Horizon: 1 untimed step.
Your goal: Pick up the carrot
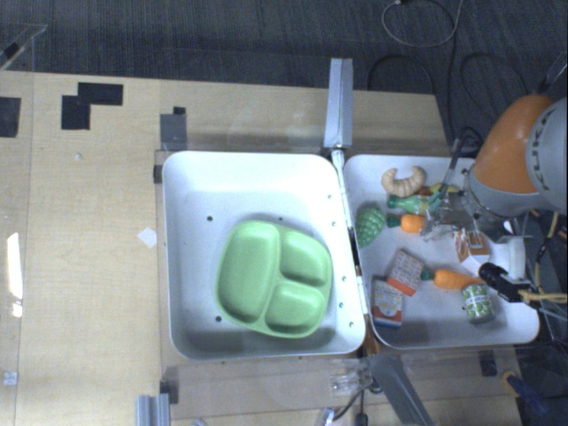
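Observation:
An orange carrot point(453, 280) with a small green stem end lies in the front part of the right bin point(524, 331), pointing left-right. My gripper point(437, 218) hangs over the back half of that bin, well behind the carrot and apart from it. Right at the gripper's left side sit a small round orange piece point(411, 224) and a dark green leafy piece point(406, 204). Nothing shows held in the gripper.
The right bin also holds a croissant point(403, 180), a green knobbly fruit point(370, 224), a small box point(406, 272), a carton point(387, 302), a green can point(477, 303) and a red-white packet point(470, 243). A green divided plate point(273, 278) lies in the left bin point(186, 238).

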{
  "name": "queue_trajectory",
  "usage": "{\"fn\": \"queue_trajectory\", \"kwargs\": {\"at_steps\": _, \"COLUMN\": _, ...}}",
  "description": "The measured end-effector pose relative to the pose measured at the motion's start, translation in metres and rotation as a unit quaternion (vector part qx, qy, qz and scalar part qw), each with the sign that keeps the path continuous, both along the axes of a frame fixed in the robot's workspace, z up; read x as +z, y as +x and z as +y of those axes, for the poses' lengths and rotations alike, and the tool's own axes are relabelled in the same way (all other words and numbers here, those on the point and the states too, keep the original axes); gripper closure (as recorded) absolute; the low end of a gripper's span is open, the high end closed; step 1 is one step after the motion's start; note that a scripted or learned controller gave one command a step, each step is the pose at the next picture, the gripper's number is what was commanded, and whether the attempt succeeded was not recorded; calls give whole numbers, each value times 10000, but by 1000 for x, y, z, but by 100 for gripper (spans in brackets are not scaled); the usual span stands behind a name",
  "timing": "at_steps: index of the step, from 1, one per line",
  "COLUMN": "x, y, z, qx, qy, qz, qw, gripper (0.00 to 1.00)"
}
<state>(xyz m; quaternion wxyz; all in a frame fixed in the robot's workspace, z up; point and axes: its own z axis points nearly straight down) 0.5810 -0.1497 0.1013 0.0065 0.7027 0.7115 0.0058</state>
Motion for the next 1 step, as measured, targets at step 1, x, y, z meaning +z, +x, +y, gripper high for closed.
{"fn": "queue_trajectory", "kwargs": {"at_steps": 1, "x": -12, "y": 45, "z": 59, "qx": -1280, "qy": 22, "qz": 26, "qw": 9918, "gripper": 100}}
